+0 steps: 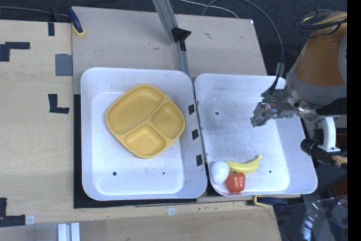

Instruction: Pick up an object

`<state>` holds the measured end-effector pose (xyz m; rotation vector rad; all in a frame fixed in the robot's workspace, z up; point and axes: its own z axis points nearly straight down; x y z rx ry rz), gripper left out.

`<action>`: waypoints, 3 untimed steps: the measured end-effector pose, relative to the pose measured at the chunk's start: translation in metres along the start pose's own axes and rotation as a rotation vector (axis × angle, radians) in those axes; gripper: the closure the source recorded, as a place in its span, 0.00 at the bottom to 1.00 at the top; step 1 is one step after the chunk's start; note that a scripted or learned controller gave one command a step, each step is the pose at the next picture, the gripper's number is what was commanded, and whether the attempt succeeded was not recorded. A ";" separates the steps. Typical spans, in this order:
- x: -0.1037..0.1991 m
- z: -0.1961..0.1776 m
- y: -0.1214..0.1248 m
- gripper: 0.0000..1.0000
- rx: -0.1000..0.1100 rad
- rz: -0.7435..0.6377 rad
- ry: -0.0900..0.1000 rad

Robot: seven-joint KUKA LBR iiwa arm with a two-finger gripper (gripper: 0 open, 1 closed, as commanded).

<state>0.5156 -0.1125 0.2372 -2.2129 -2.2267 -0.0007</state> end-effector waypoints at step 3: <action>0.167 0.006 0.001 1.00 0.001 -0.001 -0.001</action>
